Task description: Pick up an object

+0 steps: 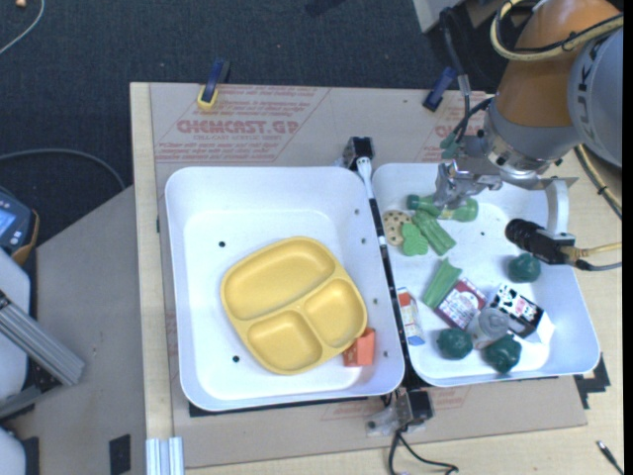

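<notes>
My gripper point(456, 192) hangs low over the far left part of the right bin point(579, 310), directly above a cluster of light green pieces point(431, 228). It hides part of a green piece point(465, 209) beneath it. Whether it touches that piece cannot be seen. A brown spotted cookie shape point(396, 228) lies just left of the cluster. Another light green strip point(441, 281) lies nearer the bin's middle.
The right bin also holds a maroon packet point(459, 305), a black-and-white item point(517, 309), three dark green lumps point(455, 343) and a small white tube point(407, 317). The left bin point(193, 226) holds a yellow divided plate point(293, 305) and an orange block point(361, 349).
</notes>
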You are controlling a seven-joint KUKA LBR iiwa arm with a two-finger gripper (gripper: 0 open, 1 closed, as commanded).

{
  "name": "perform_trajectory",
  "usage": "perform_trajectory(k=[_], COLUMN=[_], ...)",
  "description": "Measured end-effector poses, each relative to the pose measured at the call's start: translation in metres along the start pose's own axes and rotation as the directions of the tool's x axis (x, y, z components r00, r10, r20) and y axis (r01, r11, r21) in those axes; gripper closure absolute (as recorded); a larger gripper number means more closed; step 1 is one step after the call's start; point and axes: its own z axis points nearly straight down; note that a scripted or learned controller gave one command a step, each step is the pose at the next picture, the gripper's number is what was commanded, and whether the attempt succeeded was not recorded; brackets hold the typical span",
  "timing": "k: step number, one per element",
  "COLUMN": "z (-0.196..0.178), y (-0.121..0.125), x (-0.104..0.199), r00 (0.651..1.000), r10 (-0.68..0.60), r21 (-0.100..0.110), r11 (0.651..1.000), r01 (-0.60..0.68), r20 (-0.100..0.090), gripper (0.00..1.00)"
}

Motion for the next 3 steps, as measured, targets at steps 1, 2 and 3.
perform_trajectory(k=[1, 2, 3], z=[0.0, 0.001, 0.002], y=[0.007, 0.011, 0.009], x=[0.014, 0.003, 0.012], r00=[1.0, 1.0, 1.0], r10=[0.003, 0.007, 0.005], r21=[0.0, 0.0, 0.004], r11=[1.0, 1.0, 1.0], r01=[-0.003, -0.007, -0.005], r20=[0.001, 0.002, 0.001], gripper=[1.0, 1.0, 1.0])
